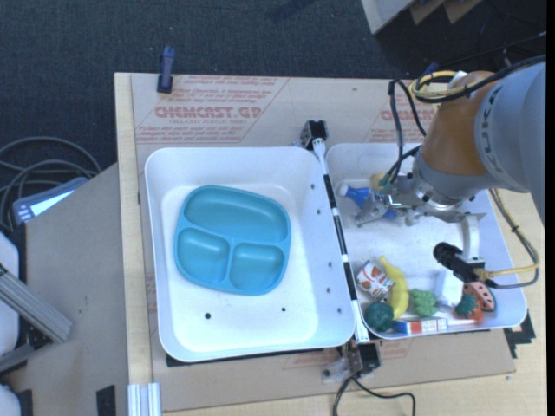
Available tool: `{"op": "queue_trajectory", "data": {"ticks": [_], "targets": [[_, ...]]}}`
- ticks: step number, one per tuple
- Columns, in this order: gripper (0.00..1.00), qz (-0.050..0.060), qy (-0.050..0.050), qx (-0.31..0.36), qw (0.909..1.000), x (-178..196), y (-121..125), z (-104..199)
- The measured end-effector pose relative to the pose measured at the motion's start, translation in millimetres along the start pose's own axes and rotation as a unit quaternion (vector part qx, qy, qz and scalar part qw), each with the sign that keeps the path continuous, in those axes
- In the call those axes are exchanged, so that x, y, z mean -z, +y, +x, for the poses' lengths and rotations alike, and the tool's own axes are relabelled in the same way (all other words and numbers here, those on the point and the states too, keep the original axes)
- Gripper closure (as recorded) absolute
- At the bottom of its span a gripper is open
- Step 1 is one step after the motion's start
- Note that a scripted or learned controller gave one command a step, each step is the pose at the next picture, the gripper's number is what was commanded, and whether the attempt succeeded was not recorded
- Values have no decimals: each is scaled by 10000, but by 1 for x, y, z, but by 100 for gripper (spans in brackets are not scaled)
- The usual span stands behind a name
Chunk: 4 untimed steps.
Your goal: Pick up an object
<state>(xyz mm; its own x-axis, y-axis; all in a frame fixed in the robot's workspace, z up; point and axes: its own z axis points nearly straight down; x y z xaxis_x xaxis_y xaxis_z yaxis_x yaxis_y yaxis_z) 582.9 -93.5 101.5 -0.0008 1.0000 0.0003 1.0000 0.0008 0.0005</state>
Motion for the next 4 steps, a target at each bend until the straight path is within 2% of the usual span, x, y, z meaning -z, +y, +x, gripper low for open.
{"op": "queue_trajectory", "data": {"ticks": [1, 2, 3, 4], "targets": [[0, -4, -3, 2, 10000, -15, 84, 1], [100, -46, -11, 8, 10000, -1, 86, 1], [100, 1, -2, -3, 10000, 84, 21, 3], [0, 10, 0, -4, 10000, 83, 20, 3]]}}
